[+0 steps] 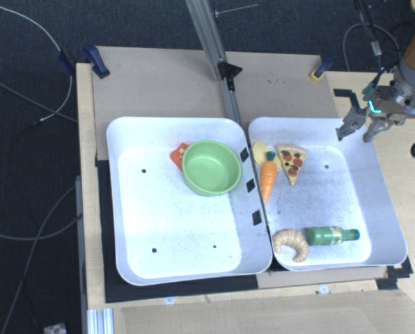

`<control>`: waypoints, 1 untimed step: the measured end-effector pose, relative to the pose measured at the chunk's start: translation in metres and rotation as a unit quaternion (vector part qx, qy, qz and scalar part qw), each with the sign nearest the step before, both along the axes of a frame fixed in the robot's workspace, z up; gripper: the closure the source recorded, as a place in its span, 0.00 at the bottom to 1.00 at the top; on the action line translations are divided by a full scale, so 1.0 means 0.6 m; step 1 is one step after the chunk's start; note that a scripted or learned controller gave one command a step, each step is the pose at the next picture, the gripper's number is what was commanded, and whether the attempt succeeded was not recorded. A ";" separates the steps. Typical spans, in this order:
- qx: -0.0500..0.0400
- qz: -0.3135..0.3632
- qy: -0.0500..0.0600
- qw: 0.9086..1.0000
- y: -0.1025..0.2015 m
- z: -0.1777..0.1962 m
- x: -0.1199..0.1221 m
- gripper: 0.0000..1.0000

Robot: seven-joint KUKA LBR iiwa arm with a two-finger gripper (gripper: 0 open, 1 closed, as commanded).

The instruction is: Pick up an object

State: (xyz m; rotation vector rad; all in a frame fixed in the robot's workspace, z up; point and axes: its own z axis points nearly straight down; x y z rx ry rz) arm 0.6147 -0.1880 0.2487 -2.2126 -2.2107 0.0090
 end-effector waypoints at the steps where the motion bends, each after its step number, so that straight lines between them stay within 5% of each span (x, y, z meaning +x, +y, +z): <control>1: -0.001 0.000 -0.004 1.000 0.000 0.007 0.002 0.00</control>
